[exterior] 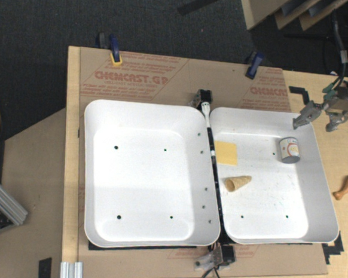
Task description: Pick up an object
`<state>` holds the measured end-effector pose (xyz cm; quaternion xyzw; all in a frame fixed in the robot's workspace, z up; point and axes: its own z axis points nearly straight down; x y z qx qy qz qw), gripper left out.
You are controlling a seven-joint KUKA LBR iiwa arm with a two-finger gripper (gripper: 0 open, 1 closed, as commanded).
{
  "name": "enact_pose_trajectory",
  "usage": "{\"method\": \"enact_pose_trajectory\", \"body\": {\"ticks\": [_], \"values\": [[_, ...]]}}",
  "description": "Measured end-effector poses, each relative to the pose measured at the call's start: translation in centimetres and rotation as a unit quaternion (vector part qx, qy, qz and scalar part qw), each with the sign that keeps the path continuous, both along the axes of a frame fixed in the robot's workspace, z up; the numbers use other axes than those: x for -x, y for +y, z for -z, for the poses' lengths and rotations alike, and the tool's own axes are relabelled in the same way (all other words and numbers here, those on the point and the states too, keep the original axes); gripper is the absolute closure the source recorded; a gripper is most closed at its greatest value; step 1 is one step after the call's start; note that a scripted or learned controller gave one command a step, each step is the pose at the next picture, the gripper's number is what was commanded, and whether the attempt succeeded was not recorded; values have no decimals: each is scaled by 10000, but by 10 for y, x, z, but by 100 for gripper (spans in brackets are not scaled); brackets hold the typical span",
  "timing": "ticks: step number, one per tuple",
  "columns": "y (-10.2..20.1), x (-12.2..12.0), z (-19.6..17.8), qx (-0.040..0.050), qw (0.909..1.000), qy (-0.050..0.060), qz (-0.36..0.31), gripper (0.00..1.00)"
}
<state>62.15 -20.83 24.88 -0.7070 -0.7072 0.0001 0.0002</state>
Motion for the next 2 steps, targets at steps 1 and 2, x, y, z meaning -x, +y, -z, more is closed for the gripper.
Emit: {"method": "enact_pose_trajectory", "body": {"ticks": [1,2], "values": [[23,-43,174,-18,10000,42,-15,0],[102,-39,164,-19,10000,12,-33,0]]}}
